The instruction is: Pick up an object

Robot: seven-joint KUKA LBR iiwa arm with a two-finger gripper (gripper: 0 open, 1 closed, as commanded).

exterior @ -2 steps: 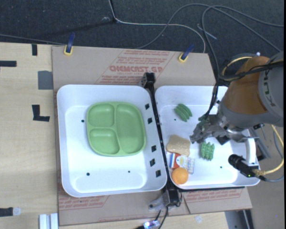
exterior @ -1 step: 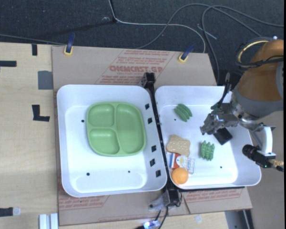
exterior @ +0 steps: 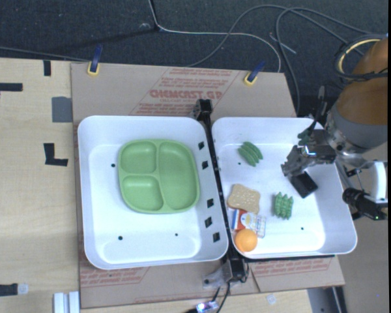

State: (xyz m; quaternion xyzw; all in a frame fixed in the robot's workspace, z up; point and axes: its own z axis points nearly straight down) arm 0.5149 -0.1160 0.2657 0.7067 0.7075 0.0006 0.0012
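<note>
Objects, right bin point(exterior: 326, 243): five items, all lying loose on the white floor.
- Pea pod point(exterior: 250, 153): green, at 11 o'clock in the bin, lying on a slant.
- Cracker point(exterior: 244, 198): tan, square, at 8 o'clock, beside the divider between the bins.
- Packet point(exterior: 255, 225): small, white with red and blue print, just under the cracker and touching it.
- Orange point(exterior: 246, 240): round, at 7 o'clock, against the packet and near the bin's front wall.
- Green cluster point(exterior: 283, 205): knobbly, near the centre, apart from the cracker.

Gripper point(exterior: 301, 172): dark, over the right bin at 2 o'clock, well clear of the pea pod, with the green cluster just below it towards 6 o'clock. Whether it is spread or closed cannot be told; nothing is visible in it.

Arm point(exterior: 362, 113): grey with an orange band, entering from 3 o'clock.

Left bin point(exterior: 91, 175): holds a green plate point(exterior: 159, 176) with three compartments, lying flat at the centre.
</note>
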